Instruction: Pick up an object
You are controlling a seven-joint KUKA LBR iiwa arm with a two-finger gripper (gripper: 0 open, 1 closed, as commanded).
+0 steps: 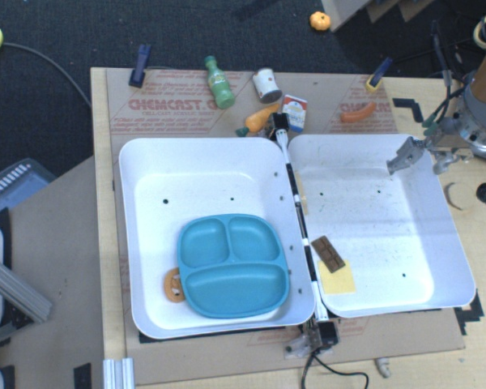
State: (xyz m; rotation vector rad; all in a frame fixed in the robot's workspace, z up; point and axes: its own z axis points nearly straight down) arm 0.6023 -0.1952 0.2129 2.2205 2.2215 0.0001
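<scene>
Divided plate (232, 264) in left bin (146, 168), two flat cards (332, 266) in right bin (437, 241), bottle (219, 83) behind bins

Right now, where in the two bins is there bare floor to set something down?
Most of the right bin, between the claw and the yellow pad with the brown block. Also the left bin behind the blue tray. Its front is crowded.

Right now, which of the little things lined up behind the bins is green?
The green bottle, lying on the cardboard behind the left bin. The can beside it is white and grey, and the carrot is orange.
</scene>
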